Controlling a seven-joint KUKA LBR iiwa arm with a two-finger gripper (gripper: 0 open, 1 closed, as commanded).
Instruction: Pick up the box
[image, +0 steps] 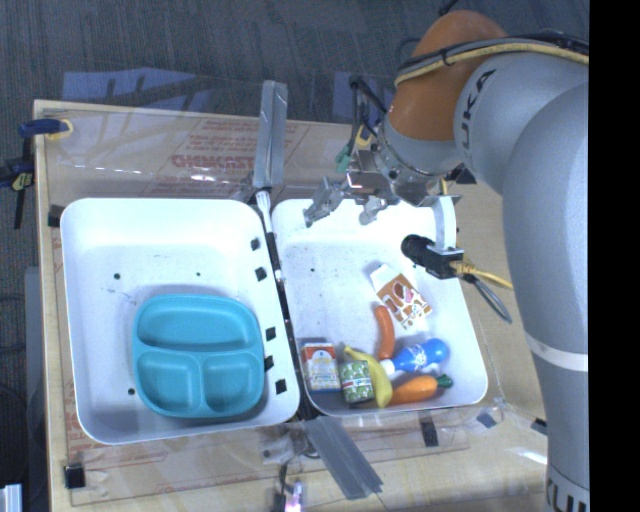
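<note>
2 white bins sit side by side on the bench, and the gripper (345, 205) hangs over the far rim of the right bin (320, 250), its fingers spread apart with nothing between them. The grey arm (530, 150) with its orange band (440, 90) reaches in from the right. The box (402, 297), a small white carton with red and orange print, lies tilted on the right bin's floor, well apart from the gripper and toward the near side. Just beside it lies a sausage (385, 327), and along the near wall crowd a small red-and-white carton (321, 366), a green can (356, 381), a banana (374, 375), a carrot (416, 388) and a blue-and-white toy (420, 354). Over in the left bin (100, 240), a blue divided tray (200, 355) rests on the floor with 3 compartments showing.
</note>
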